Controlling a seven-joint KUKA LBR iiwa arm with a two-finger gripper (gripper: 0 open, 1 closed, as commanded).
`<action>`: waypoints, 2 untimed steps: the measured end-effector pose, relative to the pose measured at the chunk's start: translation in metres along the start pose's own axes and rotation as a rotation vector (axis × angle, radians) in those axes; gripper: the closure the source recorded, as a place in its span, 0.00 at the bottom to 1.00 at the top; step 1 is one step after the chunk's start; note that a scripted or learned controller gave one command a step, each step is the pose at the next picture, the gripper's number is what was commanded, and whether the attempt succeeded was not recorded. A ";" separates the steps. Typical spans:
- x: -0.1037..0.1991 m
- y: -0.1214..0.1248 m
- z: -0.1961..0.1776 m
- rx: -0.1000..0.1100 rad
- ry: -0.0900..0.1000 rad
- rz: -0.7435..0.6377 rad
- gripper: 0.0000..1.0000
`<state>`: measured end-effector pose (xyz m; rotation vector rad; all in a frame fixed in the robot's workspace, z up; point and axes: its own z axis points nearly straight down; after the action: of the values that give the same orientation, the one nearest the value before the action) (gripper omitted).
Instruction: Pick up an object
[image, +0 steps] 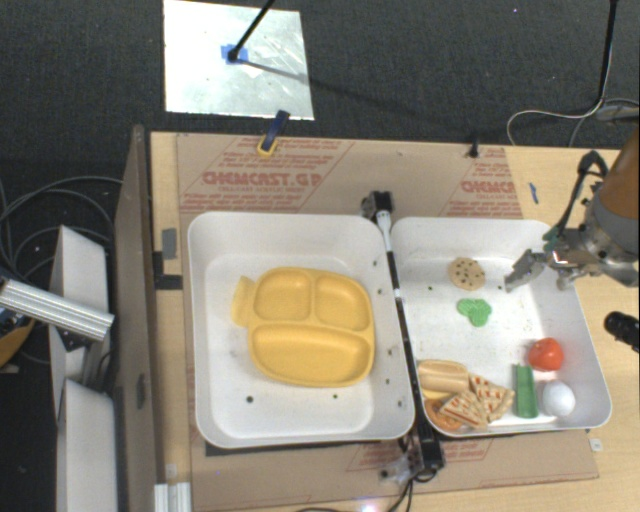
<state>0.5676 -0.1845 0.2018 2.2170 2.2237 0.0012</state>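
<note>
Here, arm reaching from right, pincer (545, 269) spread open, holding nothing, above right bin (590, 375).

We lose most of the grey arm with the orange band (622, 200) past the right edge. Can't make out what the small white round thing (557, 399) is.

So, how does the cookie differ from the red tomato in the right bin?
The cookie is tan, flat and speckled, while the tomato is red, rounded and glossy. The cookie lies at the far side of the right bin, apart from other things; the tomato sits nearer the front, close to a green stick and a white egg. Both are small and round in outline.
</note>
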 end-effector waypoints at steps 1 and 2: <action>0.024 0.011 0.072 0.003 0.002 -0.003 0.00; 0.030 0.012 0.120 0.004 0.002 -0.002 0.00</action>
<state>0.5793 -0.1542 0.0820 2.2179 2.2281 -0.0010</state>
